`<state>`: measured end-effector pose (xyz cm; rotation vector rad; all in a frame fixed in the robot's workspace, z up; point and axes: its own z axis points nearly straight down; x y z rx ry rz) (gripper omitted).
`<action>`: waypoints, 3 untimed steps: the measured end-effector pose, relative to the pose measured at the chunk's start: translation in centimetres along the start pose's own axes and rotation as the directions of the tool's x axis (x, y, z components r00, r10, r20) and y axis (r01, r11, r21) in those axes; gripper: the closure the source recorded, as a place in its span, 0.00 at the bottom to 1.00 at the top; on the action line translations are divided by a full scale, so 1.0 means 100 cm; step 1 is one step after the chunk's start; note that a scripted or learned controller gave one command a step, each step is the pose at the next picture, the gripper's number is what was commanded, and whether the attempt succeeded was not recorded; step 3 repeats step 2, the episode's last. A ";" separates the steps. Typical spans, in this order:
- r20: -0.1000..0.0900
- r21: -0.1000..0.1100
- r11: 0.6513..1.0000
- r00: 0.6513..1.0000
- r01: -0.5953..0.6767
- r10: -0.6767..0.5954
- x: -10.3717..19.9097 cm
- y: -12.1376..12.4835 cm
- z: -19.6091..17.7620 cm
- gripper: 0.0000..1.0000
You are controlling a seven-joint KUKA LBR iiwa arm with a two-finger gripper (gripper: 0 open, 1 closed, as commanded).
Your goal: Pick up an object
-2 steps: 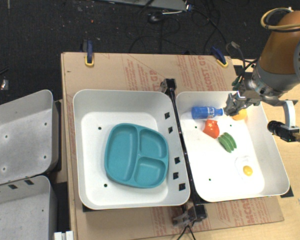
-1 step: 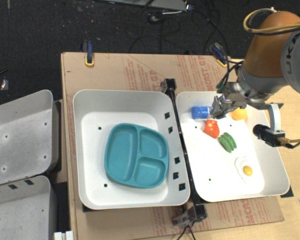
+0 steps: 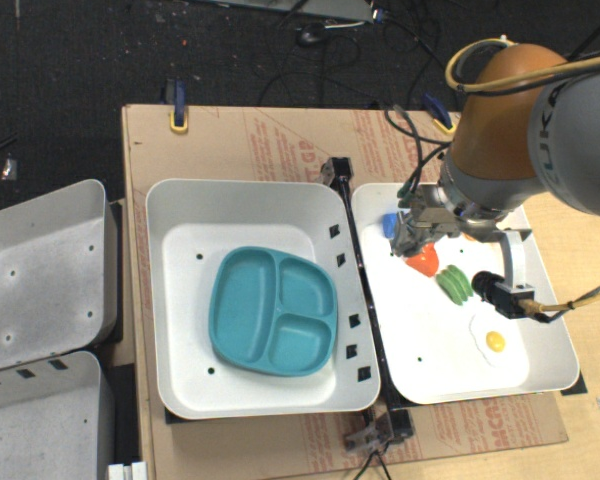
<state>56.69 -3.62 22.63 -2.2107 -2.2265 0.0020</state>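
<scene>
The desk (image 3: 240, 133), a brown board clamped at its far edge, carries two shallow white bins side by side, their inner rims nearly touching. The left bin (image 3: 180, 208) has smooth, rounded walls and holds a glossy teal divided tray (image 3: 274, 311) with three compartments, leaving open floor along every wall. The right bin (image 3: 540, 368) is more crowded at its far end, where the grey arm (image 3: 570, 138) with its orange band reaches in from the right; the near half lies mostly open. The gripper (image 3: 412, 240) hangs low over the bin's far left, just above a red object (image 3: 423, 262) and beside a small blue object (image 3: 389, 225); whether it is spread or closed cannot be told. Near the centre lie a ridged green object (image 3: 454, 285) and, nearer the front, a flat fried-egg toy (image 3: 488, 340), white with a yellow yolk.
</scene>
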 end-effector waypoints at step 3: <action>0.000 -0.003 1.000 1.000 0.002 -0.002 0.102 -0.031 -0.007 1.00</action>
